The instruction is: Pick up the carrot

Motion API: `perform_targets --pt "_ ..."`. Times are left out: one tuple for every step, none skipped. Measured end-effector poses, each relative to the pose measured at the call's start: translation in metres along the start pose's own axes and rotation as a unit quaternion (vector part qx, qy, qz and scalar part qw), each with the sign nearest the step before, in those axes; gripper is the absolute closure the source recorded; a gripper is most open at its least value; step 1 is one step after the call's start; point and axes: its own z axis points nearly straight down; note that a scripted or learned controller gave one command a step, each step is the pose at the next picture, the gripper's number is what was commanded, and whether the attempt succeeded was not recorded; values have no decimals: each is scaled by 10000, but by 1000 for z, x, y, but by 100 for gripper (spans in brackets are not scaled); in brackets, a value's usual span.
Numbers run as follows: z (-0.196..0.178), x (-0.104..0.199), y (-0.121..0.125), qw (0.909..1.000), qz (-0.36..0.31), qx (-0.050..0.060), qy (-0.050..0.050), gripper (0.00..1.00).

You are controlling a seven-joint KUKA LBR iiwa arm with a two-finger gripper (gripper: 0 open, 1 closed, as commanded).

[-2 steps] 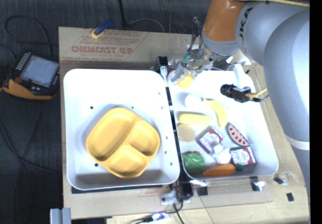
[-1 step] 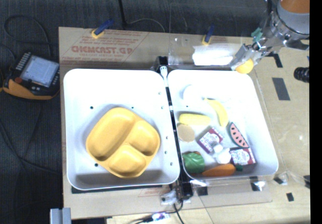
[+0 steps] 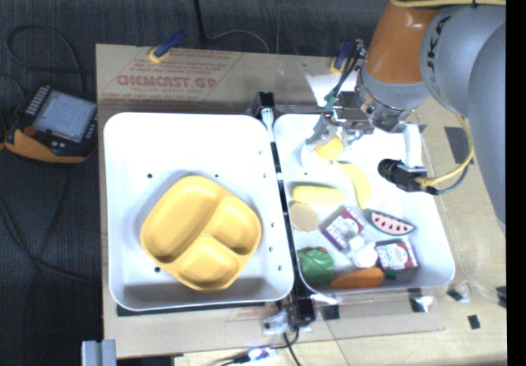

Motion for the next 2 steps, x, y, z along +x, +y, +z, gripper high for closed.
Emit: perform_targets --pt "30 72 -8 9967 -808 -6 -2 100" --pt "54 168 49 9967 816 -4 -1 100"
